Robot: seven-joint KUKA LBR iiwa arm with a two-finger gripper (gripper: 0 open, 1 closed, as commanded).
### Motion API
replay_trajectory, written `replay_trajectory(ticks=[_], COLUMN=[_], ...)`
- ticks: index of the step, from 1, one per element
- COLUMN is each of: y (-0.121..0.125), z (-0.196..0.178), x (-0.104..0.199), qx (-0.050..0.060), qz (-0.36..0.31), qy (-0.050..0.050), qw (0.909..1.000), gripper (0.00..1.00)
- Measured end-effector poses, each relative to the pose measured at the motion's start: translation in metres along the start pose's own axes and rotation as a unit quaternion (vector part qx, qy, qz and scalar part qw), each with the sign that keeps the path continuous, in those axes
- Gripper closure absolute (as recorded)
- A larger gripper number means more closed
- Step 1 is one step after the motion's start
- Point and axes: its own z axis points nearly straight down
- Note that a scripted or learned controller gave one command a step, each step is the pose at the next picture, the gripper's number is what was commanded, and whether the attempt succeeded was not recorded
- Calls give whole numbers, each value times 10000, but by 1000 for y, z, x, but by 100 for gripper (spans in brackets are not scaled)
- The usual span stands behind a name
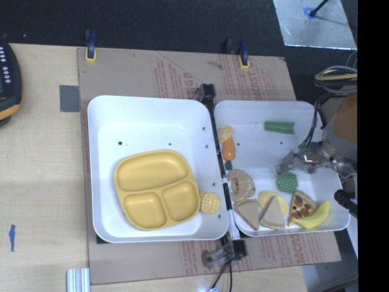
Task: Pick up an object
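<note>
A: Hovering low in the right bin (267, 109), the gripper (293, 161) is seen with fingers spread and nothing held between them.

B: Agreed. The green broccoli piece (287, 181) is found just below the fingertips, roundish, without a clear long axis.

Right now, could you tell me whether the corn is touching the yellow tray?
Touching. The camera view shows the corn in the left bin, pressed against the yellow tray at its lower right corner, with no white gap between them.
</note>
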Motion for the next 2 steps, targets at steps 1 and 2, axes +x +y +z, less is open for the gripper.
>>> replay_trajectory(ticks=[1,2], y=[-43,39], z=[1,-1], x=[45,0], qx=[46,-19], qz=[-7,-23], qy=[31,-8], qw=[10000,10000], gripper=[0,0])
